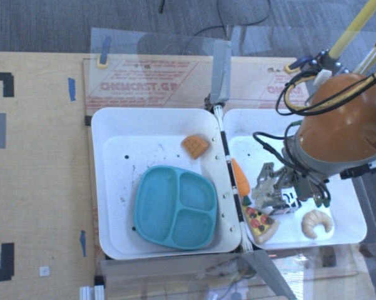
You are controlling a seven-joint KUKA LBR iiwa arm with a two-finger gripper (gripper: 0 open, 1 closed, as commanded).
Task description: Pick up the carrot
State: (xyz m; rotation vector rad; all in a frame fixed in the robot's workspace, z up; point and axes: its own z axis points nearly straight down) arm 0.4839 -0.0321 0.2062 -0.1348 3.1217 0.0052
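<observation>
The carrot [239, 177] is a small orange stick lying along the left wall of the right bin [347, 230], close to the divider between the bins. My gripper [268, 189] hangs low over the right bin, just right of the carrot and apart from it. Nothing shows held in it. The arm's orange band [338, 120] and grey wrist hide much of the right bin's middle and back.
A pizza slice [261, 224] lies just below the gripper and a croissant [316, 222] sits at the bin's front right. The left bin [112, 136] holds a teal divided plate [176, 207] and a small brown pastry [196, 145]. Cables loop around the wrist.
</observation>
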